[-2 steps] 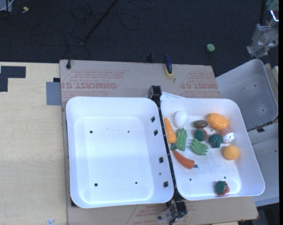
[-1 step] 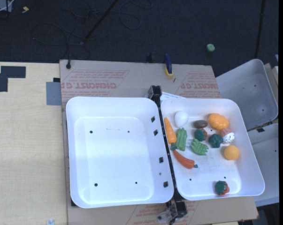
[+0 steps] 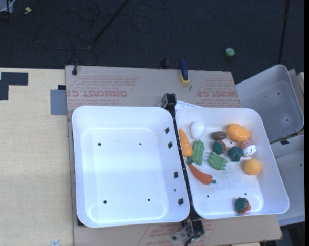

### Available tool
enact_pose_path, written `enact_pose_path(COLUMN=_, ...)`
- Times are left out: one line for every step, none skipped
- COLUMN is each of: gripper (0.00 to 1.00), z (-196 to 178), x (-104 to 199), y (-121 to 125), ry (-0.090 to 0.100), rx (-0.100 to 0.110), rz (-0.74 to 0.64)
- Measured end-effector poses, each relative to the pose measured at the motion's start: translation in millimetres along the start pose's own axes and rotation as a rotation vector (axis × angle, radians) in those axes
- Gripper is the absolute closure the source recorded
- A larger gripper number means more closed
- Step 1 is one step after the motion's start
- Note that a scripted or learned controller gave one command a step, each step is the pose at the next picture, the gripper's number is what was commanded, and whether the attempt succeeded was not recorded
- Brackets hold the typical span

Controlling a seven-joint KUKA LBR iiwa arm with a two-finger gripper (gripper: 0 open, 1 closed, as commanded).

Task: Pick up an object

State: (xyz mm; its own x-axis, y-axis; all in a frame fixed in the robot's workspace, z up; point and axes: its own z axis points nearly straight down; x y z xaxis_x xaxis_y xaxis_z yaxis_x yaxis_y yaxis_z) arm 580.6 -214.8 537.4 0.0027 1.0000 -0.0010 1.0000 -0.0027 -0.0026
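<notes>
Toy foods lie scattered in the right bin, at the right of the frame: a white egg, an orange carrot along the bin's left wall, a green cob, a red pepper and an orange ball. A small red-and-green piece sits apart near the lower right corner. The left bin lies just beside it at the frame's centre.
</notes>
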Motion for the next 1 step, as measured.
enact_pose_path(gripper=0.0, z=0.1, x=1.3, y=0.5, ry=0.001, rx=0.0, rz=-0.003)
